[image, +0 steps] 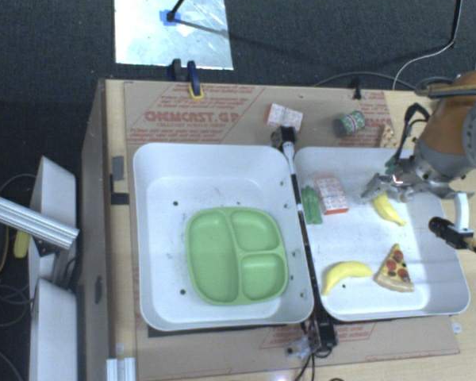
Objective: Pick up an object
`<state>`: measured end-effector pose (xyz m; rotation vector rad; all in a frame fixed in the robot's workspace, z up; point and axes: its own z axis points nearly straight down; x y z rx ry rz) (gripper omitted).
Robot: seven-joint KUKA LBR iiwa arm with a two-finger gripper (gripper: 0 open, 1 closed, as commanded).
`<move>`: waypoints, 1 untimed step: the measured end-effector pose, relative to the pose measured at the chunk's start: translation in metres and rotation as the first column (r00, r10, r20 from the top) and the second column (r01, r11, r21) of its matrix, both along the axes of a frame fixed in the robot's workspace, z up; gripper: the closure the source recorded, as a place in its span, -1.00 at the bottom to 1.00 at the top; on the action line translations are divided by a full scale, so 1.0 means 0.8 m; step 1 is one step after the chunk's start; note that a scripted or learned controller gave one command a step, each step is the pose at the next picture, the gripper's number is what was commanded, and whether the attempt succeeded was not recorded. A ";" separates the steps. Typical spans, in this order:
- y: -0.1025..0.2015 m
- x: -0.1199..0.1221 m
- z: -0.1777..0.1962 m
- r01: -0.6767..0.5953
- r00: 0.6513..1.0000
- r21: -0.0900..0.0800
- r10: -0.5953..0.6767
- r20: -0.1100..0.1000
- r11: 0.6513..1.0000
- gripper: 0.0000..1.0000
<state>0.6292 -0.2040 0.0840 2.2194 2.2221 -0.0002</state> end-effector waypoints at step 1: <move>0.000 0.002 0.015 -0.002 1.000 -0.001 0.002 0.004 1.000 1.00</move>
